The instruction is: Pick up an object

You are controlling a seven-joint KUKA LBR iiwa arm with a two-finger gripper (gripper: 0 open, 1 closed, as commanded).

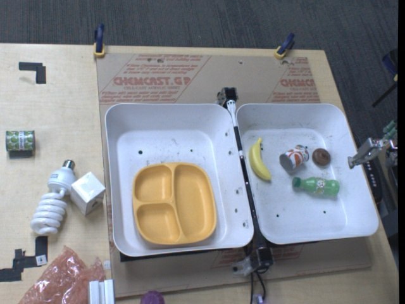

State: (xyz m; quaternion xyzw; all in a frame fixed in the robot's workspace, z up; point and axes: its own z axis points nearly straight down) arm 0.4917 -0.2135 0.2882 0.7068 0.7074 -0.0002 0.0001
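Left bin (120,122) holds a yellow divided tray (174,202); right bin (354,223) contains, in order, a banana (257,160), a tipped can (293,158), a green bottle (316,185) lying flat and a brown disc (321,157); the gripper (370,152) sits at the right rim, its state undeterminable.

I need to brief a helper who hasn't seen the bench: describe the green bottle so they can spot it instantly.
Look in the right-hand white bin. Among the items there, the green bottle lies on its side nearest the front, below the small can and brown disc. It is the only green thing in the bin; the banana is yellow.
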